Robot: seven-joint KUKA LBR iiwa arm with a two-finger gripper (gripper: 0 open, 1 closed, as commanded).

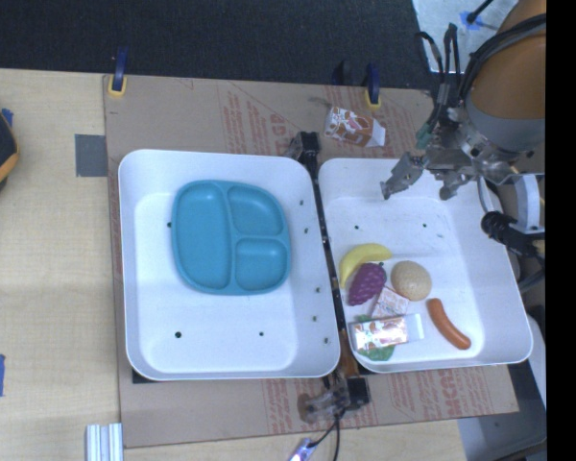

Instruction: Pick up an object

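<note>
**Mia:** Where is the robot's hand (pixel 420 185)?

**Ben:** It hangs over the far part of the right shallow white plastic bin (pixel 499 257). Its two dark fingers (pixel 399 182) are spread wide apart. Nothing is between them.

**Mia:** What can it pick up?

**Ben:** The toys lie at the near end of that same bin, well apart from the hand. There is a curved yellow toy banana (pixel 361 257). A small purple bunch of toy grapes (pixel 367 283) touches it. Just beside the grapes sits a round tan toy that looks like a bread roll or a potato (pixel 412 279). I cannot tell which. A long orange-red toy sausage (pixel 448 324) lies near the right corner.

**Mia:** Anything else in there?

**Ben:** Two small flat printed packets. One packet (pixel 389 303) lies below the grapes. The other packet (pixel 381 336) lies by the near wall.

**Mia:** And the left bin?

**Ben:** The left white bin (pixel 144 257) holds a blue plastic plate with three parts (pixel 230 236). The plate lies flat.

**Mia:** What is outside the bins?

**Ben:** A little crinkly snack wrapper (pixel 353 127) lies on the brown cardboard sheet (pixel 221 113) on the counter (pixel 38 257), behind the right bin.
</note>
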